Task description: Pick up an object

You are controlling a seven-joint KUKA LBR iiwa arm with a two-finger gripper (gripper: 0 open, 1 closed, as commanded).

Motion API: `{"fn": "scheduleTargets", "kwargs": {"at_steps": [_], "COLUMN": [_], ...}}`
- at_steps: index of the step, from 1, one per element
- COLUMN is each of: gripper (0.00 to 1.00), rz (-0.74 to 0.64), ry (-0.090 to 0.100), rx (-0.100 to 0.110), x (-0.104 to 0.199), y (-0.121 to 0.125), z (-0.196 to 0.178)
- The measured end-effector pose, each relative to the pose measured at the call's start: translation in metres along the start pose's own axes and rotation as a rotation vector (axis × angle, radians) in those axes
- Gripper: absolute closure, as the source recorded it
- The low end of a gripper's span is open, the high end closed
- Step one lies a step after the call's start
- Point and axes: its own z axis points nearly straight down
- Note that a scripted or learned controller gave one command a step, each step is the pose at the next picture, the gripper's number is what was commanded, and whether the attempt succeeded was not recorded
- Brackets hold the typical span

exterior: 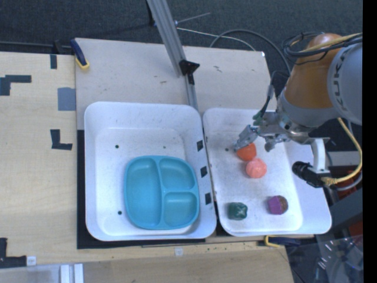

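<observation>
Standing on wooden bench [35,175]: two white bins [100,122]; dark carpet [70,5] behind.

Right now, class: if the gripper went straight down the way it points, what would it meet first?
Most likely the orange ball just below the gripper, though depth is hard to judge from this slanted view.

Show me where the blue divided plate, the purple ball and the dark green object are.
blue divided plate [160,191]: camera view, centre divider.
purple ball [277,204]: camera view, its top face.
dark green object [237,210]: camera view, its middle.
</observation>
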Motion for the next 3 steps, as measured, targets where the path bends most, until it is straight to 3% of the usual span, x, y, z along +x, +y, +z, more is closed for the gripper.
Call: {"fn": "scheduleTargets", "kwargs": {"at_steps": [1,2,3], "gripper": [0.0,0.0,0.0], "rz": [0.0,0.001,0.0], "ry": [0.0,-0.001,-0.005], "rx": [-0.001,0.004,-0.02], "x": [0.0,0.001,-0.005], "y": [0.0,-0.005,-0.005], "z": [0.0,0.044,0.08]}}
